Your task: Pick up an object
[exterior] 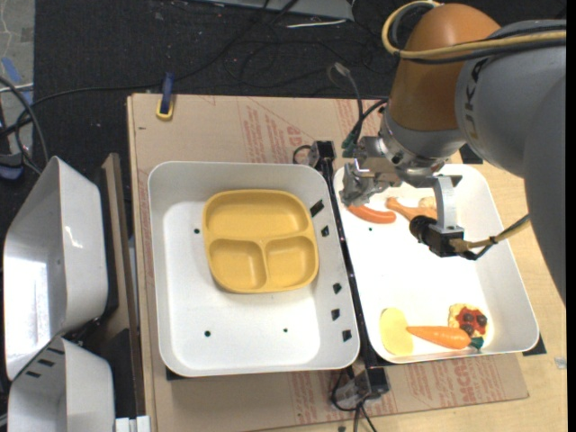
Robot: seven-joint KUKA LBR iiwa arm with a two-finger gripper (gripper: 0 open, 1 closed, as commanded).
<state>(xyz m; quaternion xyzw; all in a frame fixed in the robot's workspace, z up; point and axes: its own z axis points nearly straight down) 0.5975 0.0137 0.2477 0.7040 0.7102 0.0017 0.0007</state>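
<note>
**Claw parked over the far end of the right bin**

Starting at the near edge: in the right bin (508,268), the near corner has a little pile of toy food – a pale yellow round piece (393,329), an orange carrot (438,337) lying across it, and a small pizza slice (469,319) just behind the carrot's tip. All three are bunched together, touching or nearly so.

Left bin (171,268) holds a yellow divided plate (260,239), three compartments, sitting flat toward the far half of the bin.

Further back in the right bin there's an orange-red sausage-looking piece (371,213) and another orange bit (410,210) right next to it, close to the far left corner. The claw (364,184) hangs right over that corner, just above the sausage piece. Honestly can't tell if the claw is spread or pinched, it's a blur of metal from this angle, and nothing is clearly between its tips.

Behind it is the big grey arm (517,88) with the orange band (432,61), coming in from the right over the cardboard-covered tabletop (243,120).
</note>
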